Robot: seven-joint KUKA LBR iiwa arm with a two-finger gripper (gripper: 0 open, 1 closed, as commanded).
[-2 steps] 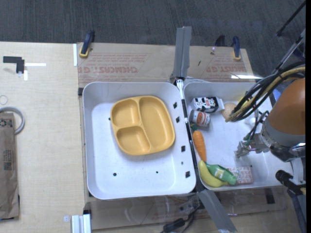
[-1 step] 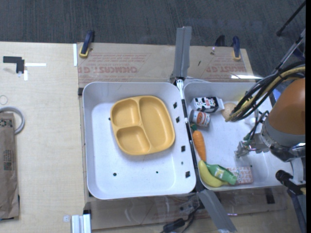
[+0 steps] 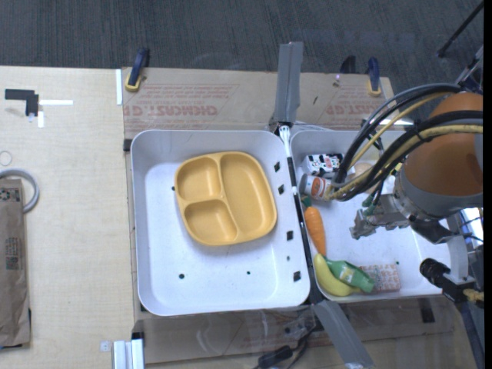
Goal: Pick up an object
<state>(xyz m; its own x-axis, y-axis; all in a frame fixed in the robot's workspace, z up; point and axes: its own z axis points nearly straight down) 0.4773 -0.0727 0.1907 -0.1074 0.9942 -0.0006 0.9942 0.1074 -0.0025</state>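
The left bin holds a yellow divided plate; right of that plate, the gripper hangs over the right bin, finger opening unreadable; carrot, banana and small bottle lie beside it.

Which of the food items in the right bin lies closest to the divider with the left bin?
The carrot: orange, lying lengthwise right along the divider edge. The banana sits lower near the front wall, and the green item lies across it, farther right.
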